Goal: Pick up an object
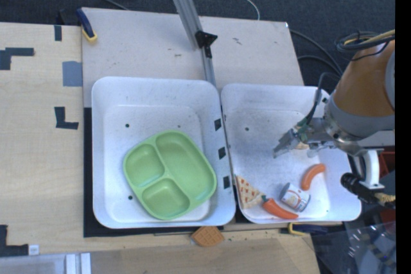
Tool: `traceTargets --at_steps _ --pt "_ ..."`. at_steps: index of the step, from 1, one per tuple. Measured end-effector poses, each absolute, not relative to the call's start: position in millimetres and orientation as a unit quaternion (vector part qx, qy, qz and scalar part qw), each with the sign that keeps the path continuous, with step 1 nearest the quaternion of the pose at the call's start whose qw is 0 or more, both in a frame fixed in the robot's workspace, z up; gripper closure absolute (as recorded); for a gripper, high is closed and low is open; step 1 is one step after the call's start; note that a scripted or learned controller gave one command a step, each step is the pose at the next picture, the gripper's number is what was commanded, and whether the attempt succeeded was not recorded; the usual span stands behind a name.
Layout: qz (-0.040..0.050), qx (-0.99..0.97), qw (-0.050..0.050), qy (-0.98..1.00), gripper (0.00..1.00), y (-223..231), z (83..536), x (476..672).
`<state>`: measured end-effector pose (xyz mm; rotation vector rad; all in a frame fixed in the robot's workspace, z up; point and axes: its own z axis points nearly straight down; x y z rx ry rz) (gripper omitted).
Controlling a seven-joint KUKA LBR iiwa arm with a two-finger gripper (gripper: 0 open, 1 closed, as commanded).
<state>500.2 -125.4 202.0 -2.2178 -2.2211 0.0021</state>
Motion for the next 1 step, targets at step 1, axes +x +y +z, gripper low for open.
traceTargets --at_steps 1 --pt "0.0006 -0.707 0.001 -0.708 0.00 -125.5 202.0 500.2"
